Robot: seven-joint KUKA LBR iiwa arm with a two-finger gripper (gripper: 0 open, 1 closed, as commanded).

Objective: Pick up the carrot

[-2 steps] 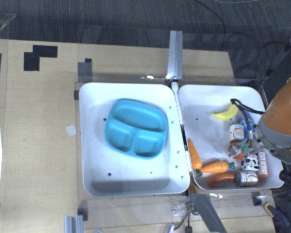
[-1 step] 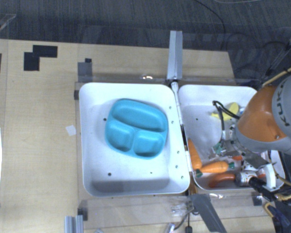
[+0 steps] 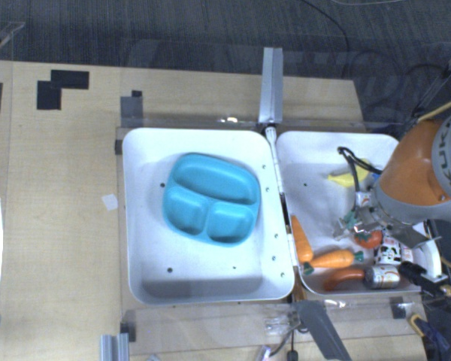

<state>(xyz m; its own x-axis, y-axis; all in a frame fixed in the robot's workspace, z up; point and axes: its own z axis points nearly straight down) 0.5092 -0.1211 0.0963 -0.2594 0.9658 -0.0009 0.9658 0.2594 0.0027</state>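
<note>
Camera view, carrot point(image 3: 332, 259) lying just below-left of pincer point(image 3: 358, 220).

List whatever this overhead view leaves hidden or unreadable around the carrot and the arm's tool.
- Tool: the wrist and cables above cover it, so its state is unreadable.
- Red item: mostly under the tool, identity unclear.
- Yellow item: partly behind the cable, too small to name.
- Carrot: the second orange piece touching it may be another carrot; unclear.

The grey arm point(image 3: 425, 175) with its orange band comes in from the worktop's right edge and bends down, its pincer point(image 3: 358, 224) pointing low.
</note>
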